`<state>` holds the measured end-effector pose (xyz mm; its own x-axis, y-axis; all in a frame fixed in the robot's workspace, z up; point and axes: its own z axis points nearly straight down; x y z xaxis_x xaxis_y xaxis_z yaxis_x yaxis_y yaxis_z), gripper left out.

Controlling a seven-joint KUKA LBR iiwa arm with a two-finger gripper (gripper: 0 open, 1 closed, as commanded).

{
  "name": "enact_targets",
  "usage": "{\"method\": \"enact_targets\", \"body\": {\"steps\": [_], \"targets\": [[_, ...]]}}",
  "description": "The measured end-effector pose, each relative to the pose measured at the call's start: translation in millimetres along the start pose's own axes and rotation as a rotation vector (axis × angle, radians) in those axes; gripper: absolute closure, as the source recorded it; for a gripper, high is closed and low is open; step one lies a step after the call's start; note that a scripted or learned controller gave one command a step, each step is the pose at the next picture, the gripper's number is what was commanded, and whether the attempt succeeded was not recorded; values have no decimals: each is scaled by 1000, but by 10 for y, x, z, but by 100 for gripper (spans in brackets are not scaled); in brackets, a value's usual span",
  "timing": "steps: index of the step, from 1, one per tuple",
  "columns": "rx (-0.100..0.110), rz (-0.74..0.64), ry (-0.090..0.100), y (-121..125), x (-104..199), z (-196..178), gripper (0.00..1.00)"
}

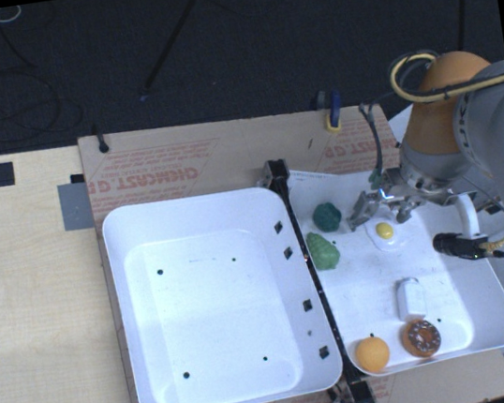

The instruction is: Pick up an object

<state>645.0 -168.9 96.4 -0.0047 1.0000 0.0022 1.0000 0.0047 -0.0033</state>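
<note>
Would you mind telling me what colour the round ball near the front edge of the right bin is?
Orange; the ball shows plainly in the camera view.

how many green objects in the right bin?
2: dark green one near the far-left area, lighter green one just in front, by the divider. Arm may hide more.

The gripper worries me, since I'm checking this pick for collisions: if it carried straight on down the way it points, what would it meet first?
Probably the small yellow object, just below the gripper in the right bin; depth is uncertain.
</note>
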Motion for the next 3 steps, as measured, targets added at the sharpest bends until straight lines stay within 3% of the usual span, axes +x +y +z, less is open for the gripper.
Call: {"method": "enact_targets", "body": {"steps": [1, 2, 3], "targets": [[-18, 6, -10, 3, -474, -1635, 0], [-19, 5, -8, -606, -420, -4097, 0], [0, -1, -3, -582, -399, -4076, 100]]}}
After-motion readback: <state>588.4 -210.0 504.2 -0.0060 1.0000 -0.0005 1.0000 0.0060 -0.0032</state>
